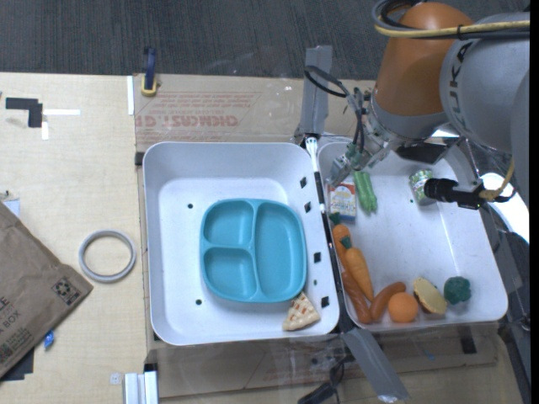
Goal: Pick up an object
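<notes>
Carrots (pixel 355 269) lie lengthwise along right bin's (pixel 472 259) left wall; milk carton (pixel 342 200) beside upright-pointing green pod (pixel 366 190). End effector (pixel 358 160) above pod; grip state indeterminable.

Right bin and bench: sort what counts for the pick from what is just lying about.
For the pick:
end effector
green pod
small carton
carrots
orange
broccoli

Lying about:
blue divided plate
waffle wedge
tape ring
cardboard box

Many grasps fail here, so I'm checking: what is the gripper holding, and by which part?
Cannot be told: the gripper sits over the green pod, its grasp obscured.
</notes>
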Available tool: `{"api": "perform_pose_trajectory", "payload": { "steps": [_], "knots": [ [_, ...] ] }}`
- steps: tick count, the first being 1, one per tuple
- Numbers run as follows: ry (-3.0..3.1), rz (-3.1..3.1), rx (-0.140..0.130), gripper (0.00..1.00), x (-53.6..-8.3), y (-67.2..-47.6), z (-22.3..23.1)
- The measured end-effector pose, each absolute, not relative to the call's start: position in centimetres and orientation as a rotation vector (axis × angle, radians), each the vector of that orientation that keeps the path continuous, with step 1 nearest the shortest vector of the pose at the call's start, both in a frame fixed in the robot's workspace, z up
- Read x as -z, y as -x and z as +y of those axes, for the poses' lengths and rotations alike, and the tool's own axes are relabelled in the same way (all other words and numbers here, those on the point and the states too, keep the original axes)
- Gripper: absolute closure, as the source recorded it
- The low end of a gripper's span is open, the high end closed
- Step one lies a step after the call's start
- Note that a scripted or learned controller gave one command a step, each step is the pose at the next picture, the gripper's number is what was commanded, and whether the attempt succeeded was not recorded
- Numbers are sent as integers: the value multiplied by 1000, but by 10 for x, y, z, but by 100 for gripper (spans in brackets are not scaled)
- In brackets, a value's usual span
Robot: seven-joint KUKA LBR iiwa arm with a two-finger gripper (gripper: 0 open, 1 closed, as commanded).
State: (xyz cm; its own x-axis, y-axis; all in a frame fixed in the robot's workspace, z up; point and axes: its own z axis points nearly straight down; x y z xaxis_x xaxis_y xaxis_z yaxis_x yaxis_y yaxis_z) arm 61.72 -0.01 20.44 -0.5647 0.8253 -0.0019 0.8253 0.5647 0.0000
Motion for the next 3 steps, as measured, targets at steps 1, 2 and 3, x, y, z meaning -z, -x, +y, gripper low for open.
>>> {"api": "perform_pose_trajectory", "payload": {
  "steps": [1,2,3],
  "knots": [
    [-1223,2888,0,100,-238,-630,-79],
    [-1226,2891,1,100,-247,-620,-4],
    [-1224,2889,1,100,-256,-621,-5]
  ]
}}
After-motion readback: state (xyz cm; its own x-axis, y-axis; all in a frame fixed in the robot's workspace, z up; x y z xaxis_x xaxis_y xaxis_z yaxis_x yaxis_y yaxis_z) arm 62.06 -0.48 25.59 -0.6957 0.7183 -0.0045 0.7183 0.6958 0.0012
